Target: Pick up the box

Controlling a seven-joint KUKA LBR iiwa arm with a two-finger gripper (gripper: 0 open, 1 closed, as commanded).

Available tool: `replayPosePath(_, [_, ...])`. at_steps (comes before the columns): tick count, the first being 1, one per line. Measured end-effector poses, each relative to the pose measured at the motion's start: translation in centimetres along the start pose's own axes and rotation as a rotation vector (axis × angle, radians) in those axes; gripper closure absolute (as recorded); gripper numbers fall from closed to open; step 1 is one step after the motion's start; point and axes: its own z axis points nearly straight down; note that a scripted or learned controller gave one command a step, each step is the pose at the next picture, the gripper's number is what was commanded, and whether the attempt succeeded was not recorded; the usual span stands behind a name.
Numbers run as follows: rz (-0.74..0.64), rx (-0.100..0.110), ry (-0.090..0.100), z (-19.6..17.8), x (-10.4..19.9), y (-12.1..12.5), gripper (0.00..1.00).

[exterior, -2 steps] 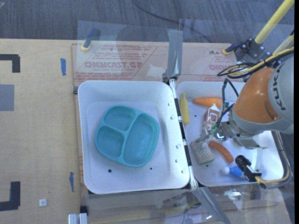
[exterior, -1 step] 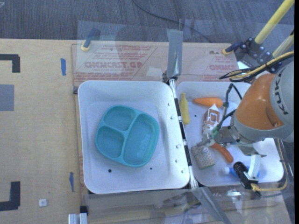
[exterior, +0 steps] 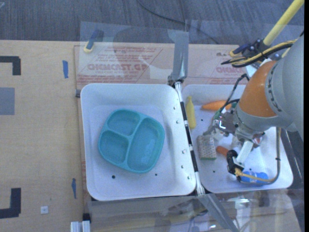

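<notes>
A small speckled tan box (exterior: pixel 207 148) lies in the right bin (exterior: pixel 285 178), close to its left wall. The gripper (exterior: pixel 217 128) hangs low over that bin, just up and right of the box and near its top edge. Nothing shows between the gripper and the box that tells whether they touch. The grey arm with its orange band (exterior: pixel 258 98) covers the bin's right half.
In the right bin lie a yellow corn-like piece (exterior: pixel 191 112), an orange carrot (exterior: pixel 215 105), a small orange piece (exterior: pixel 222 150) and a blue item (exterior: pixel 256 176). A teal divided plate (exterior: pixel 131 140) sits in the left bin (exterior: pixel 96 178). Cables trail off the wrist.
</notes>
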Motion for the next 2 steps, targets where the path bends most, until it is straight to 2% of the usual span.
replayPosePath(1, [0.197,0.001,0.000,0.0,0.7,1.0,0.00])
replayPosePath(2, [0.283,0.003,-0.005,0.5,2.0,4.6,0.00])
